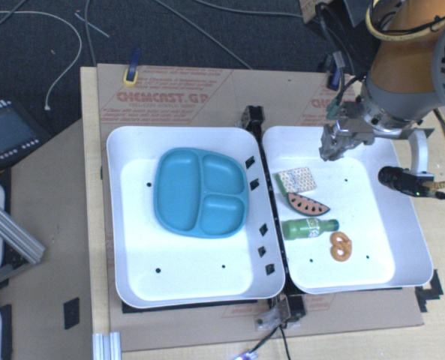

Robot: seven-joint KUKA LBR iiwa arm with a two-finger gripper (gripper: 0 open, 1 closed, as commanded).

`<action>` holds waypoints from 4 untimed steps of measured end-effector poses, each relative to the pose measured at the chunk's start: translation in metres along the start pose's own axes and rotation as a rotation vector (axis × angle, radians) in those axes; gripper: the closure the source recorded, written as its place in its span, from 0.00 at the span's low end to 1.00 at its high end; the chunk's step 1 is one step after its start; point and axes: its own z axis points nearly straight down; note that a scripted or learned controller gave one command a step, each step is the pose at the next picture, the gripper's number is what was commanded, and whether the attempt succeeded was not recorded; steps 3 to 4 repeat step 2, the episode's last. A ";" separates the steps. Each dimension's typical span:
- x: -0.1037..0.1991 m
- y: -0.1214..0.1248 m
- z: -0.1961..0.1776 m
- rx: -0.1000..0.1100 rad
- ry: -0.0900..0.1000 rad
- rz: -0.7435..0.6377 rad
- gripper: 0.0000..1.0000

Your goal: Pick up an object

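End effector over right bin back edge, apart from pretzel.

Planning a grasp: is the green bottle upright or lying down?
Lying down. The green bottle rests on its side on the right bin floor, between watermelon slice and pretzel.

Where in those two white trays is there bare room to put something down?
Left bin: bare floor below the blue divided plate. Right bin: bare right of the pretzel and green bottle. Crowded: its left side, with the watermelon slice and patterned packet.
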 end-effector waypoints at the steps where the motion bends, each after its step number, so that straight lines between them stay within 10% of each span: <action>1: 0.049 0.001 0.018 0.007 0.001 0.001 1.00; 2: 0.111 0.000 0.030 0.007 0.001 0.000 1.00; 4: 0.111 0.000 0.030 0.007 0.001 0.000 1.00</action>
